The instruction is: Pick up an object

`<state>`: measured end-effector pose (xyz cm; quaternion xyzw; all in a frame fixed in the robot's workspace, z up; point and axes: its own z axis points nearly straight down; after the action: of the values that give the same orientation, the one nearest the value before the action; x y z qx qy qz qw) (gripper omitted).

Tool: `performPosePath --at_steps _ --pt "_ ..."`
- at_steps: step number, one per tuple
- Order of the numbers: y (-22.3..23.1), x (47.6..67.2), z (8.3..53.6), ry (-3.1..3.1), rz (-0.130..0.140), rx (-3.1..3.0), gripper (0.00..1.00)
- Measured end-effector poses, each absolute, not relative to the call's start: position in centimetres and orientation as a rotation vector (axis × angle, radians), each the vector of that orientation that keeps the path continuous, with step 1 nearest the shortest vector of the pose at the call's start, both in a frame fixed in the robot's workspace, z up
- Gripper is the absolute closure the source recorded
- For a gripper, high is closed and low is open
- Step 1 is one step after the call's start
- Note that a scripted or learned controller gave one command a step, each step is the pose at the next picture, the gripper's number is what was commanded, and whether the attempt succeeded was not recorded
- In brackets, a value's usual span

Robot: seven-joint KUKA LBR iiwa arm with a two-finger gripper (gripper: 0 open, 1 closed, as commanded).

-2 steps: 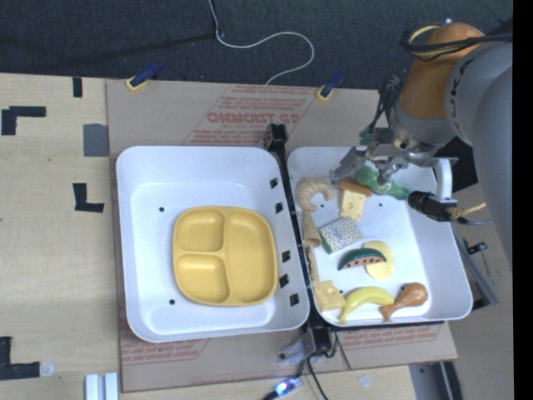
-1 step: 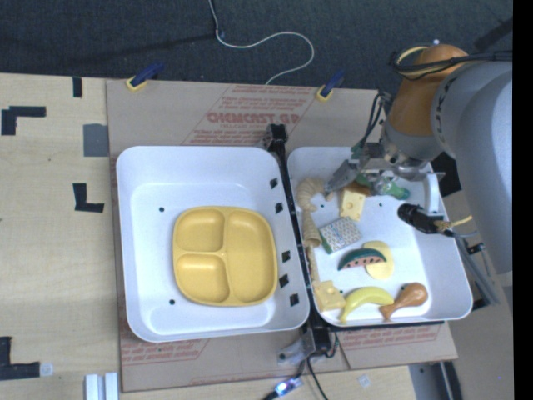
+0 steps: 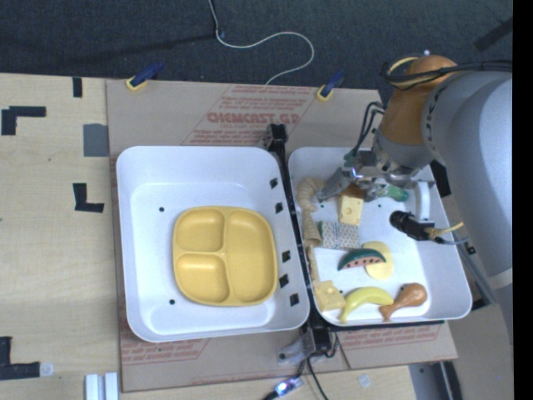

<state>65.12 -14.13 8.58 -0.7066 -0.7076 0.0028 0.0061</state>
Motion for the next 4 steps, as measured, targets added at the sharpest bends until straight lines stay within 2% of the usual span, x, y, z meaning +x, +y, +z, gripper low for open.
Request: performPosePath --at_steps 1,3,4 --pt "-14.3 65.4 9.8 -2.228 0.002 -2.22 1.0" --pt "-14.1 65.8 20.7 -2.226 -0.004 -2.223 1.0" --pt "-14.0 65.9 22.5 -2.224 -0.001 -2.22 1.0"
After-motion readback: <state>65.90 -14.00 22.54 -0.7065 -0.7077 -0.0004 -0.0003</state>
